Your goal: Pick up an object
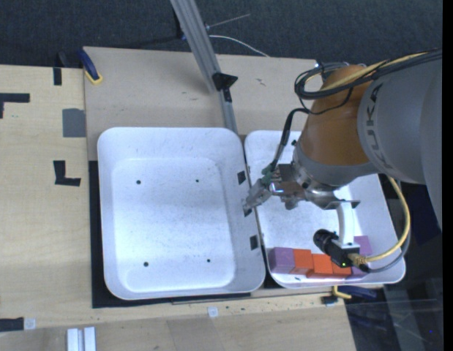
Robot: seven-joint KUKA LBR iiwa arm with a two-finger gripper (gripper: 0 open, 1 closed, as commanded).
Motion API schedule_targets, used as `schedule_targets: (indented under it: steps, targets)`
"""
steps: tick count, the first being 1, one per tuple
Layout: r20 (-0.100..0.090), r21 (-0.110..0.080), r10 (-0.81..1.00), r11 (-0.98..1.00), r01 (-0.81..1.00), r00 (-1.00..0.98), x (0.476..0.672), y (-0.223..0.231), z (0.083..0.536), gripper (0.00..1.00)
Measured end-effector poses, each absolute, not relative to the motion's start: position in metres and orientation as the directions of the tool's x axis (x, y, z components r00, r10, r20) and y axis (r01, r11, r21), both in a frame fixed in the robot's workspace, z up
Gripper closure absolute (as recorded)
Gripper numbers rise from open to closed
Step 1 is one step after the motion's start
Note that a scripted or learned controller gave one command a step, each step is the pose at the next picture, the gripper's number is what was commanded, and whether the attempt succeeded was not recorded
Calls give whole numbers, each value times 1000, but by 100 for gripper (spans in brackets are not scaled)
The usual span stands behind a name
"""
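Note:
My gripper hangs over the left side of the right bin, close to the divide between the two bins. The grey arm with its orange band covers much of that bin. Along the bin's front wall lie a purple block and an orange block, touching each other. Another small purple piece peeks out at the bin's front right. These blocks lie in front of and to the right of the gripper, apart from it. Nothing shows in its grasp.
The left bin is a shallow white tray beside the gripper. A slanted metal pole rises from behind the bins. Blue clips sit at the bench's back left and front right. A yellow cable loops beside the arm.

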State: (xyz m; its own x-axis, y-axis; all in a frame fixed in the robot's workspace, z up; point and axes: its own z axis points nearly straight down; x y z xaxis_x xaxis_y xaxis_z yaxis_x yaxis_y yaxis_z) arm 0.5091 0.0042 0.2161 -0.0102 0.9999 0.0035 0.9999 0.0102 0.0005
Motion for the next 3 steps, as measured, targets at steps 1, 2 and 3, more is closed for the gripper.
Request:
schedule_targets:
  steps: [1, 2, 3]
  targets:
    - [-2, -2, 1000, 2, 1000, -2, 539, -5, 190, 0]
    - [3, -5, 1000, 9, 1000, -9, 500, 83, 191, 0]
    - [1, -6, 1000, 4, 1000, -4, 501, 79, 201, 100]
